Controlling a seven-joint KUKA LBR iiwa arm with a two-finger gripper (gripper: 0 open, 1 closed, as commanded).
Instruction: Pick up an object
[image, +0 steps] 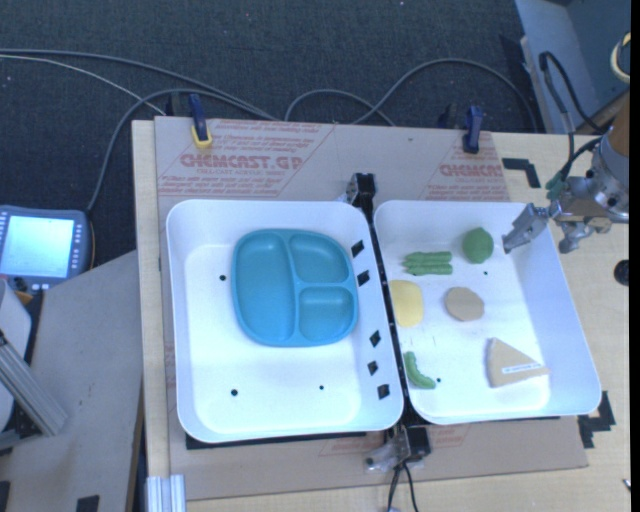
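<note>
Approach step: nothing picked yet.
Blue tray (294, 286) fills the left bin (200, 380); in the right bin (560, 300), the green ball (477, 244) lies at 9 o'clock of the jaws (545, 228), which stand spread and empty; they must next descend onto it.

You see the gripper (545, 228) poised over the right bin's (560, 300) upper right edge, apparently holding nothing, near the green ball (477, 244), while the blue tray (294, 287) lies in the left bin (200, 330).
</note>
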